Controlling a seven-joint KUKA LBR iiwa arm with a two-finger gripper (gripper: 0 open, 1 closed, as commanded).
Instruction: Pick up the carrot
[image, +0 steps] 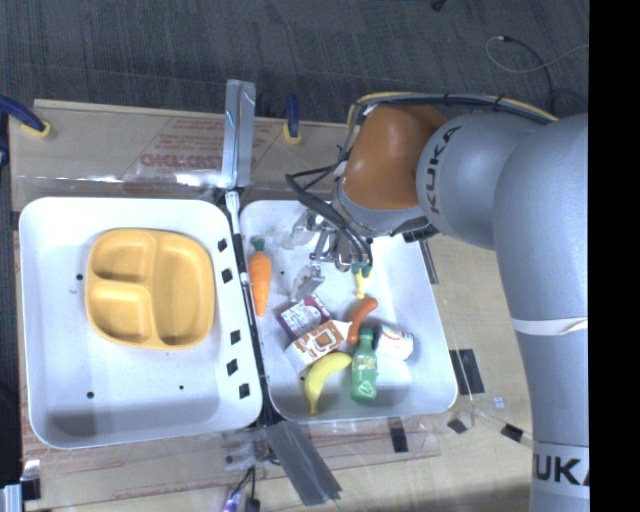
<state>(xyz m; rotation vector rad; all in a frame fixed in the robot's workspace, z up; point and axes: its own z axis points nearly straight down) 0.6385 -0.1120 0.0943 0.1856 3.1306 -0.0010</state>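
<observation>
The carrot (259, 282) is orange with a small green top. It lies lengthwise against the left wall of the right bin (420, 300), top pointing to the far side. My gripper (330, 265) hangs over the far middle of that bin, about a hand's width right of the carrot and apart from it. Its metal fingers (312, 272) stand open, with bare bin floor between them. The orange wrist band (385, 160) and grey arm cover the bin's far right corner.
A purple packet (300, 318), an orange-and-white carton (322, 342), a banana (325, 378), a green bottle (364, 372), a small orange piece (360, 314) and a white item (396, 343) crowd the near half of the right bin. The left bin (50, 380) holds a yellow divided plate (150, 285).
</observation>
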